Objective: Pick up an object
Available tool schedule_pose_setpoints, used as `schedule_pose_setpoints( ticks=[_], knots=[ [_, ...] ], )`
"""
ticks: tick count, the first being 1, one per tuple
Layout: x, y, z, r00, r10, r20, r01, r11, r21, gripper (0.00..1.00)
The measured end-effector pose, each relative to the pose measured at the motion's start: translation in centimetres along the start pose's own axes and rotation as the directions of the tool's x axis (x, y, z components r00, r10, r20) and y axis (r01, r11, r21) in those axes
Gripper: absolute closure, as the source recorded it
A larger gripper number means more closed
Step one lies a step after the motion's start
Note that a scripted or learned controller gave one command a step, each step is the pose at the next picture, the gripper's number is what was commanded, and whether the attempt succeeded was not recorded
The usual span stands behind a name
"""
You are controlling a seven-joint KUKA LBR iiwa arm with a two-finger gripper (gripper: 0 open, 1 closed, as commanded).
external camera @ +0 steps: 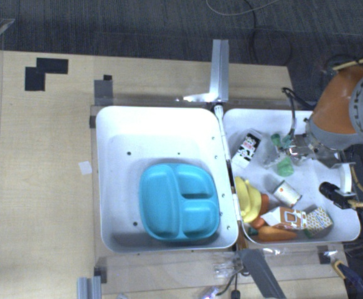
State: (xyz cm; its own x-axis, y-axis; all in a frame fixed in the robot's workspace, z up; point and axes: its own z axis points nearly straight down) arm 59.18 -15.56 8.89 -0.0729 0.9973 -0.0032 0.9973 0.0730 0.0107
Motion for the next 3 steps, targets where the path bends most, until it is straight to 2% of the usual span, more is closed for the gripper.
schedule_pose_setpoints(
  ticks=[1,2,3],
  knots=[
    [-2.2,-0.6,-0.9,0.997,-0.072,-0.002,0.072,0.997,0.005,0.0],
    [-1.7,-0.9,0.0,0.995,-0.1,0.001,0.1,0.995,0.0,0.0],
    [-2.7,2.3,-6.3,0.986,0.166,0.0,-0.166,0.986,0.007,0.0]
  ],
)
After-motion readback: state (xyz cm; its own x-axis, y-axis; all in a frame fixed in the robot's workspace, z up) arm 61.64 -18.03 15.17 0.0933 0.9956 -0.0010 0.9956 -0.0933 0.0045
